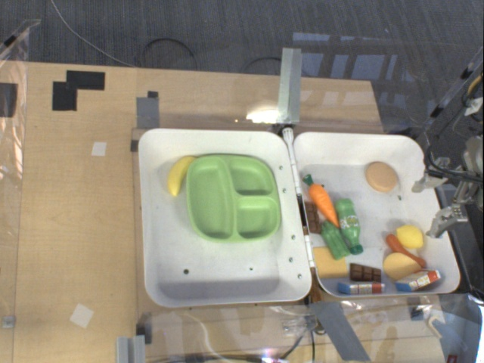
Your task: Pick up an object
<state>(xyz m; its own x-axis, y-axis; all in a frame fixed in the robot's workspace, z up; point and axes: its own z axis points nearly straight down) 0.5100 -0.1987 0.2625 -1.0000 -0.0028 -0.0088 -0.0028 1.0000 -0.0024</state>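
Observation:
The right bin holds several small items: a carrot, two green bottles, a tan round bun, a lemon, a chocolate bar and a yellow block. My gripper hangs over that bin's right rim, between the bun and the lemon. Its fingers stand open with nothing between them. In the left bin a green divided plate lies with a banana at its left side.
Along the right bin's front wall lie two small red, white and blue tubes and an orange rounded piece. A metal post stands behind the divider between the bins. The arm fills the far right edge.

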